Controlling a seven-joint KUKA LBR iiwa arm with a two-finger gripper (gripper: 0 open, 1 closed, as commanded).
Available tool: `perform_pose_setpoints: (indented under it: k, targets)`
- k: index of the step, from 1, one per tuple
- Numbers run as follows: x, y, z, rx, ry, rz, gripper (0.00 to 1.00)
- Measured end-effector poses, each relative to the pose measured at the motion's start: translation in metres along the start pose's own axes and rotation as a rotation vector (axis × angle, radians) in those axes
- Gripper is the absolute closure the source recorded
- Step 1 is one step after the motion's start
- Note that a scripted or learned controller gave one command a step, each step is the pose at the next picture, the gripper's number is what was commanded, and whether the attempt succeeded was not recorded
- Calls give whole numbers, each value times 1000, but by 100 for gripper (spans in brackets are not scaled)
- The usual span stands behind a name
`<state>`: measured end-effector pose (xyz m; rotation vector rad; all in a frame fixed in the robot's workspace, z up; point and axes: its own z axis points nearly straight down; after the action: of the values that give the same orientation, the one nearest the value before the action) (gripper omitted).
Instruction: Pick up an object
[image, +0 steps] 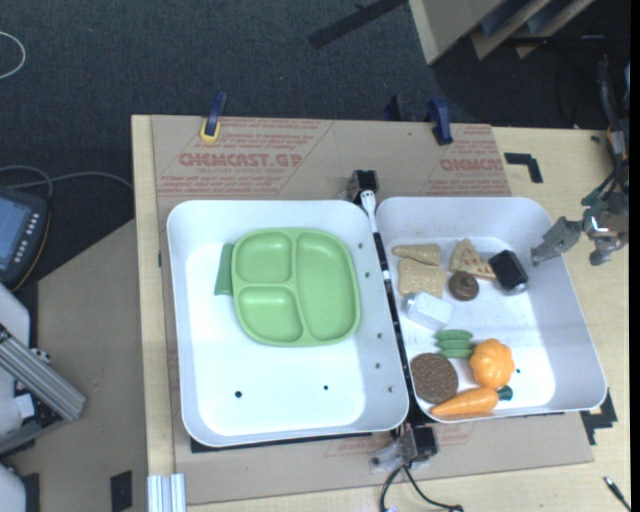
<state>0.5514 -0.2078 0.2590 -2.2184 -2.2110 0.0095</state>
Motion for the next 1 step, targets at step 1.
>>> perform_pose_setpoints:
  k: [1]
  targets:
    - [0,2,-6,-12,-3,-3,0]
